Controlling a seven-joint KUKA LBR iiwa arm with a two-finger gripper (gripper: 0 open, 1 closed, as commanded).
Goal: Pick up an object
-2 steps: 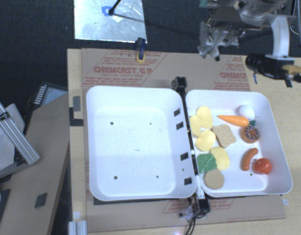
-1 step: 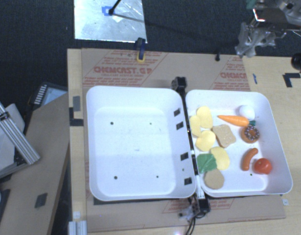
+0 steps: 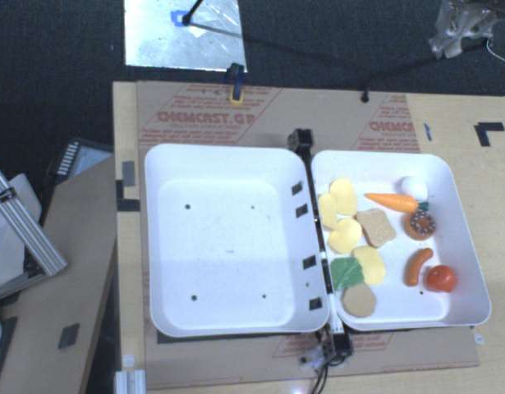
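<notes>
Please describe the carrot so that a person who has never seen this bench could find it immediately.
Look at the right white bin, the one holding the toy food. The carrot lies near its far edge, pointing left, with a white egg just beyond its thick end and a slice of bread just in front of it. It is the only long, tapered, bright orange piece there.

At the top right corner you see the gripper (image 3: 459, 25), a pale grey-white metallic assembly of blocky, angular parts with darker shadowed recesses between them. Just above it, at the frame's edge, you can make out a small bright patch with a reddish-orange tinge. It is small and blurred, so you cannot make out screws, markings or finer detail on it.
</notes>
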